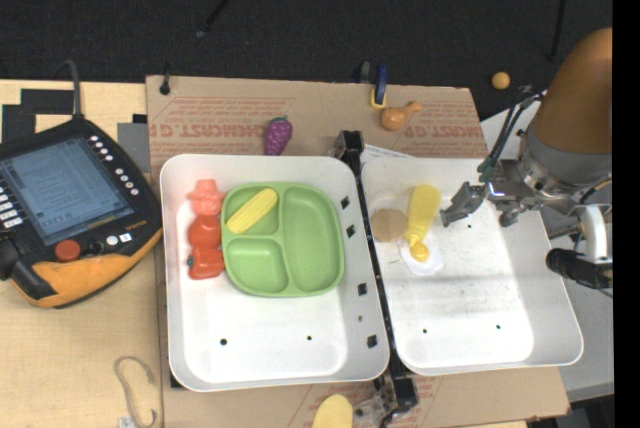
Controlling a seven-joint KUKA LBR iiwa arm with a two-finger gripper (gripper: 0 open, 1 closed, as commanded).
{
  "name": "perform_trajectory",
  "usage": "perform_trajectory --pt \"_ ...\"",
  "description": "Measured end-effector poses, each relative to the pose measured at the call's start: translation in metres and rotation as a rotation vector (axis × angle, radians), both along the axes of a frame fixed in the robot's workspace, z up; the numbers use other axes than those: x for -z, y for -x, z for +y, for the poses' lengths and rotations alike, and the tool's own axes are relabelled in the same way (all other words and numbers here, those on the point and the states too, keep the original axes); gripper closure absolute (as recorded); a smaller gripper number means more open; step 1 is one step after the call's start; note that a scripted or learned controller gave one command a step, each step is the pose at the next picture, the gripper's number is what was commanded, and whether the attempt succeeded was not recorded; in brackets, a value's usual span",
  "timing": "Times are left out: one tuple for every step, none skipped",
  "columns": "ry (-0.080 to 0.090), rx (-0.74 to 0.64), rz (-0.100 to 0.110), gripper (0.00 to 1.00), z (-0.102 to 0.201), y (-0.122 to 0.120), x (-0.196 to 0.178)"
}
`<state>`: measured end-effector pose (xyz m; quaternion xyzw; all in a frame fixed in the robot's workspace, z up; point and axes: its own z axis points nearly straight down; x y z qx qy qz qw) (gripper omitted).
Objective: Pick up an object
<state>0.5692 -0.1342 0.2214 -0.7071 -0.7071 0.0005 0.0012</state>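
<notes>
The right bin point(500, 336) holds a yellow squeeze bottle point(422, 214) lying on its side. A tan disc point(388, 224) lies just left of it, and a white and yellow fried-egg toy point(422, 254) sits at its lower end. The left bin point(260, 346) holds a green divided plate point(290, 251) with a yellow corn cob point(250, 209) in its upper left compartment. A red and orange toy figure point(205, 231) lies along the plate's left side. My gripper point(465, 206) hangs over the right bin's upper right part, just right of the bottle and apart from it.
A purple grape bunch point(277, 134), a tan pear-shaped toy point(398, 116) and a blue clip point(380, 88) lie on the cardboard behind the bins. A teach pendant point(65, 201) rests at the left. A yellow object point(333, 411) lies below the bins.
</notes>
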Motion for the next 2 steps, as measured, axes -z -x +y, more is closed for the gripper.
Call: perform_trajectory --pt "-0.001 -0.001 0.004 0.0 0.0 -0.002 0.044" --pt "-0.001 -0.001 0.004 0.0 -0.005 -0.009 0.095"
